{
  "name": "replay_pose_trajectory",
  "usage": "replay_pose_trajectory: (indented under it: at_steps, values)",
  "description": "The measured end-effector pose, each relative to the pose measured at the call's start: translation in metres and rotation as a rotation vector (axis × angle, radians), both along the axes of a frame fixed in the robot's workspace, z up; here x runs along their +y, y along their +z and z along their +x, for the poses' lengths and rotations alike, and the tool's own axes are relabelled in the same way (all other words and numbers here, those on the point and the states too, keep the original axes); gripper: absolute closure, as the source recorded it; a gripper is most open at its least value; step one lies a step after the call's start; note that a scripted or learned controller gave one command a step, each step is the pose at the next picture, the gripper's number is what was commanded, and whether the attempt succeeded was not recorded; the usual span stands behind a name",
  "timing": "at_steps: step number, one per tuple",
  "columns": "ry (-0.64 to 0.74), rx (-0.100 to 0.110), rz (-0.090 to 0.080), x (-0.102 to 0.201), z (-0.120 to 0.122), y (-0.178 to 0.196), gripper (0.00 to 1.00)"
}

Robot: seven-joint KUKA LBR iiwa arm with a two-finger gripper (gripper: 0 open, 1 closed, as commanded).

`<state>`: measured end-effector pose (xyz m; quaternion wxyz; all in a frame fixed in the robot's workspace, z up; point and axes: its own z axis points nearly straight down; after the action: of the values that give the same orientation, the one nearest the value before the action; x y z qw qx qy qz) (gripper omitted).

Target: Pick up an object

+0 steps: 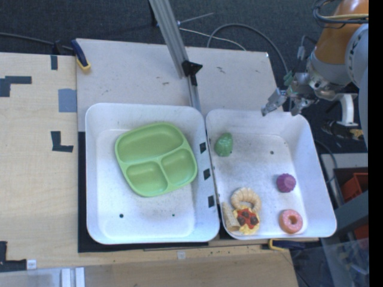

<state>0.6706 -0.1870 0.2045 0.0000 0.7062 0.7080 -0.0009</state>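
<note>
The right bin [299,136] holds a green round piece [224,144] near its left wall, a purple round piece [286,182] at the right, a pink frosted donut [291,221] at the front right, and a tan ring with a red and yellow item [245,209] at the front. My gripper [281,102] hangs over the bin's far right corner, well away from all of them. Its two fingers are spread apart and nothing sits between them.
A green divided plate [157,158] lies in the left bin [99,178]. A slanted metal pole [173,34] rises behind the bins, and cables run along the back. The arm's grey and orange body [344,34] stands at the right.
</note>
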Motion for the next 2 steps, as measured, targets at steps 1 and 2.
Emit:
replay_pose_trajectory:
  at_steps: [1, 2]
  values:
    - [0.0, 0.001, -0.001, 0.0, 0.0, 0.0, 0.0]
    - [0.0, 0.004, 0.001, 0.005, -0.006, -0.045, 0.0]
